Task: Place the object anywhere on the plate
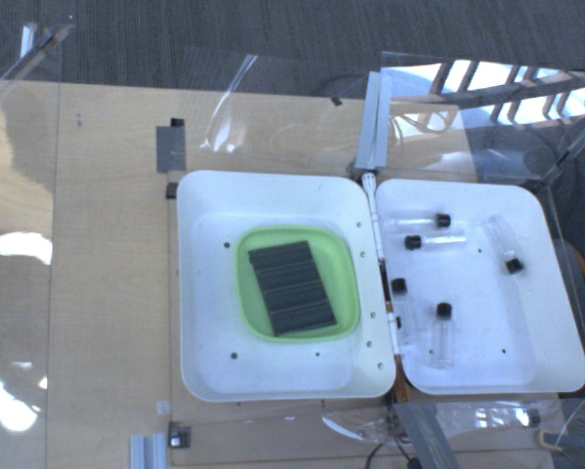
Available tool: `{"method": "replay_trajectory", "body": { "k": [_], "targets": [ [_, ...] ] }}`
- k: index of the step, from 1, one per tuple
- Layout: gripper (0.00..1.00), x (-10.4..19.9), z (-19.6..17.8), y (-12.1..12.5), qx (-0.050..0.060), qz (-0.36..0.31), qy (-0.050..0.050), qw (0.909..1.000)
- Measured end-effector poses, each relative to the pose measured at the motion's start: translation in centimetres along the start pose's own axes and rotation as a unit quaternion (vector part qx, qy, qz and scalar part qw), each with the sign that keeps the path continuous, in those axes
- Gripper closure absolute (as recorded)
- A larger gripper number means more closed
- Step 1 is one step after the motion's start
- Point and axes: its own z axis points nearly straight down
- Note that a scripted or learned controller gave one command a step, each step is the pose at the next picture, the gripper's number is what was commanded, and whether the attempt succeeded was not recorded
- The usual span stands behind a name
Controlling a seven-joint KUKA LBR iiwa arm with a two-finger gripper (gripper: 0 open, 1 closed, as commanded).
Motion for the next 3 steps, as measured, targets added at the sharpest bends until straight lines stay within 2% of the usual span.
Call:
{"method": "replay_trajectory", "body": {
  "k": [3],
  "targets": [
    [0.00, 0.00, 0.01, -0.01, 0.000, -0.001, 0.000, 1.0000]
  ]
}}
